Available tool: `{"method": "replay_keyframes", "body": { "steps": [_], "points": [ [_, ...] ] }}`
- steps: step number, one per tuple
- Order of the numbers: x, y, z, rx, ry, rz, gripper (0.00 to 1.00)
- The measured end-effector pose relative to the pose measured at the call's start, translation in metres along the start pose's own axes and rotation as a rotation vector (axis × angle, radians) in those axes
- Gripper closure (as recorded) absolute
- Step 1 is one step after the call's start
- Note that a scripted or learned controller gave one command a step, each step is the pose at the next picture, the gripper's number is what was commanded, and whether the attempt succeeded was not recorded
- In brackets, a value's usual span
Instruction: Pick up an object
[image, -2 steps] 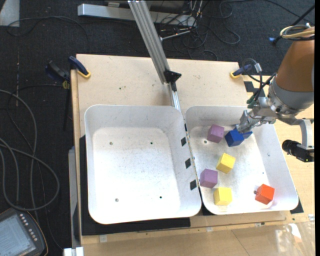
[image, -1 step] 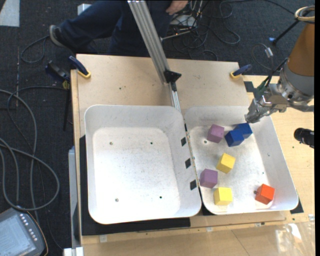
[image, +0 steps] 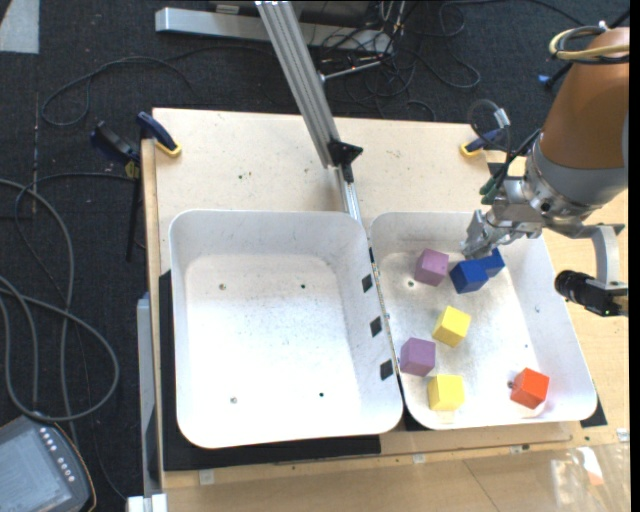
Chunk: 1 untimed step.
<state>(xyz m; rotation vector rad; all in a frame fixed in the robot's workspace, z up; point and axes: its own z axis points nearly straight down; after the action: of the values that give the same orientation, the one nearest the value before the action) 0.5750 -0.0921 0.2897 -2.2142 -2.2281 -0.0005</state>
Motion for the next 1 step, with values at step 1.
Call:
{"method": "replay_keyframes", "body": {
  "steps": [1],
  "points": [
    [0.0516, -0.0014, 0.0009, 0.001, 0.001, -0.002, 1.0]
  ]
}}
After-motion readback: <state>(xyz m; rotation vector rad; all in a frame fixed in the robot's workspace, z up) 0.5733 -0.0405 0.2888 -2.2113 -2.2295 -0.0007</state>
